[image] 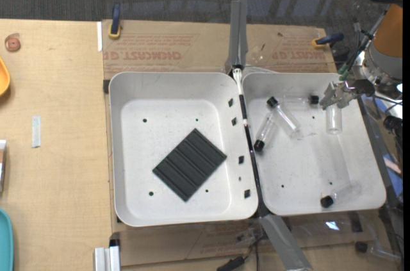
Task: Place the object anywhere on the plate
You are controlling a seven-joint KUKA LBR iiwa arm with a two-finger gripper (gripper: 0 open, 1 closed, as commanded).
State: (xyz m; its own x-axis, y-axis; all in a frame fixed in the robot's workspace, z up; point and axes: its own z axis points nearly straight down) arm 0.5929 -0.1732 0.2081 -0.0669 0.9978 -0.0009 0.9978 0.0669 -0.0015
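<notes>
A dark ribbed rectangular plate (pixel 189 164) lies at a slant in the middle of the left bin (pixel 122 135). My gripper (pixel 337 98) hangs over the far right part of the right bin (pixel 375 180). Its fingers are shut on the top of a clear plastic tube (pixel 334 121), which hangs upright just below them. The arm's orange band (pixel 389 39) sits above the wrist at the right edge.
Several clear tubes with black caps lie in the right bin: two crossed near its left wall (pixel 272 122), one near the back (pixel 302 99), one at the front right (pixel 338 194). A ridge with black clips (pixel 243 129) separates the bins.
</notes>
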